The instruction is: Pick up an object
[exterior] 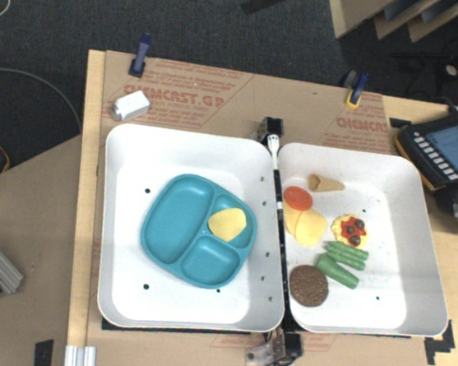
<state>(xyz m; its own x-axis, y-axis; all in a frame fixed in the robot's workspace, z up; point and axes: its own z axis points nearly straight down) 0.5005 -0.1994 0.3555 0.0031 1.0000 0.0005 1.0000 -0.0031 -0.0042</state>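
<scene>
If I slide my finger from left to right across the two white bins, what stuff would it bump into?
Blue divided plate → yellow piece on the plate → brown round patty → little pizza. The other toy foods in the right bin overlap in left-right position, so I leave them out.

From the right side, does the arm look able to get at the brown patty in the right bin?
Probably yes. The patty lies flat near the front of the right bin, nothing on top of it. The green beans sit close at its upper right, so a descent from above looks freer than a sideways approach.
</scene>
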